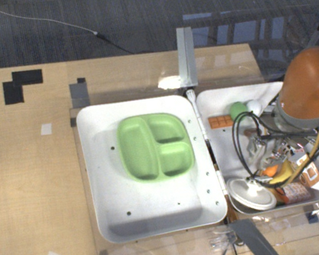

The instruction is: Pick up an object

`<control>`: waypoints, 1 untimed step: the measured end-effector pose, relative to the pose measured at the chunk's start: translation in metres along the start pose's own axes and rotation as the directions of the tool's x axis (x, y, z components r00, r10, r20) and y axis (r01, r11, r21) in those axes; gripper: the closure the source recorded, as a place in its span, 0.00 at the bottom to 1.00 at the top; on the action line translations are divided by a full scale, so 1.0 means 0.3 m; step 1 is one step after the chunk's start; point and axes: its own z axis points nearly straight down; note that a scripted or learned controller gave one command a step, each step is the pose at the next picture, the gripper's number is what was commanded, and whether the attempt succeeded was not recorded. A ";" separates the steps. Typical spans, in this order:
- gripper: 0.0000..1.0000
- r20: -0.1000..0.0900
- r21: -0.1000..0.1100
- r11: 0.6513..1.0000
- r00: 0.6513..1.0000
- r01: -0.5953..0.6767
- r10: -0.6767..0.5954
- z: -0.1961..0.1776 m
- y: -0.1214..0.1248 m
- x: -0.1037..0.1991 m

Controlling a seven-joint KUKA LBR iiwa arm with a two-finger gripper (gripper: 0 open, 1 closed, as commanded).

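Observation:
The arm reaches down into the right bin [226, 152], its orange band [315, 84] above the wrist. My gripper [268, 155] hangs low among the bin's objects, over an orange piece [270, 170] and a yellow banana [280, 177]. Cables and the wrist cover the fingertips. Around it lie a green round object [238, 109], an orange waffle-like block [220, 121], a white bowl [251, 194] and a brown-red box [296, 192].
The left bin [109, 210] holds a green divided plate [154, 146]. A metal post [186, 56] stands at the back between the bins. Black markers lie on the wooden bench at the far left [20, 84].

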 end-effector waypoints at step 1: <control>1.00 -0.003 -0.002 0.913 0.913 0.409 -0.409 -0.257 -0.192 0.071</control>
